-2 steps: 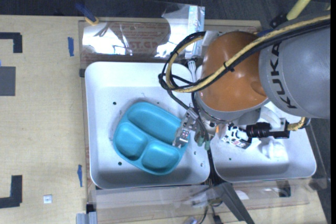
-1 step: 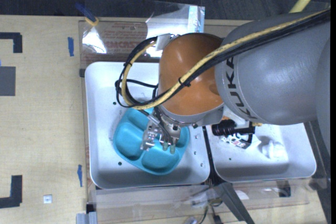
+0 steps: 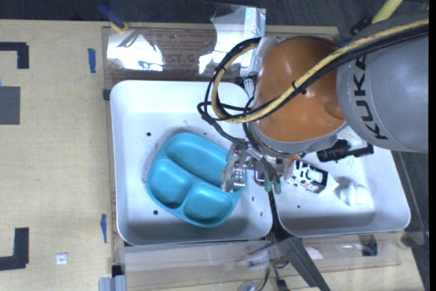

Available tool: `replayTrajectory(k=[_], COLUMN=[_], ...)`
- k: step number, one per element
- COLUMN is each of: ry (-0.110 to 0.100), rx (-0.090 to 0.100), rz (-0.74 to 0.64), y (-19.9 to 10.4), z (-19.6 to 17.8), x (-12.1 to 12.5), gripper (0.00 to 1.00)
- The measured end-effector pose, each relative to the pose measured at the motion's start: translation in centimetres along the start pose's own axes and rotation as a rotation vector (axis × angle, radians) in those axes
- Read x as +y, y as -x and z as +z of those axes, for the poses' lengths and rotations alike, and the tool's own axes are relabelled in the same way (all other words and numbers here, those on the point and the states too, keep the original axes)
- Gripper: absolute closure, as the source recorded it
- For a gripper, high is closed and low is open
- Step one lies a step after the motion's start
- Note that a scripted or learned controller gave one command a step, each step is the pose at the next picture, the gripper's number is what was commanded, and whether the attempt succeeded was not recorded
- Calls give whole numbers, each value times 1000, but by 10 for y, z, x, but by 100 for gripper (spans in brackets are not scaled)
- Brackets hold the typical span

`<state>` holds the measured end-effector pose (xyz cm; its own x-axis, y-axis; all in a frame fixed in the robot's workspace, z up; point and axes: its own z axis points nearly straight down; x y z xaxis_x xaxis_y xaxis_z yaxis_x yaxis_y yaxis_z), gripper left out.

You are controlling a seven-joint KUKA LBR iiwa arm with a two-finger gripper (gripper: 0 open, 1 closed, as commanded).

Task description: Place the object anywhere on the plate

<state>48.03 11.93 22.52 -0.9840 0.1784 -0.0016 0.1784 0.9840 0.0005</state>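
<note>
The blue divided plate [image 3: 189, 177] lies in the left white bin [image 3: 129, 112] on the counter [image 3: 48, 146]. The gripper [image 3: 240, 172] hangs over the plate's right rim, beside the wall between the bins; whether it is open or closed cannot be told. In the right bin [image 3: 388, 215] lie a small black-and-white object [image 3: 308, 177] with red marks and, further right, a white object [image 3: 354, 193].
</note>
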Motion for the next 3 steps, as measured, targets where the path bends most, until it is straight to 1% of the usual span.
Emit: replayTrajectory(k=[1,2,3], ry=[4,2,2], rx=[-4,1,0], rz=[-118,-372,-371], y=[-10,-20,-20], z=[-49,26,26], x=[57,104,104], gripper=[100,100,0])
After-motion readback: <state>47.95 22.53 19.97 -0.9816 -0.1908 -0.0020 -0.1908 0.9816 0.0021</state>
